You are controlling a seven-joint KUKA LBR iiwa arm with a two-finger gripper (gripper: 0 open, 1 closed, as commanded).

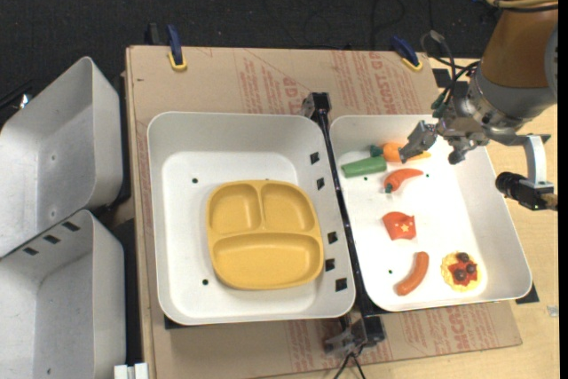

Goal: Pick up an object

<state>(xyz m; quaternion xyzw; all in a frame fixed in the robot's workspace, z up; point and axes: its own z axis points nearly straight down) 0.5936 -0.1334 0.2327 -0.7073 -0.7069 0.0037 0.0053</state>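
Note:
The right bin [497,217] holds several toy foods: a green piece [363,164], a small orange piece [391,151], a red-orange chili [403,178], a red block [400,225], a sausage [411,273] and a small pizza [461,271]. My gripper [437,143] hovers over the bin's far side, right of the orange piece, its two dark fingers spread apart with nothing between them.
The left bin [169,191] holds a yellow divided plate [264,234]. Spare white bins [53,155] are stacked off the bench at left. Blue clamps [176,49] sit on the bench's far edge.

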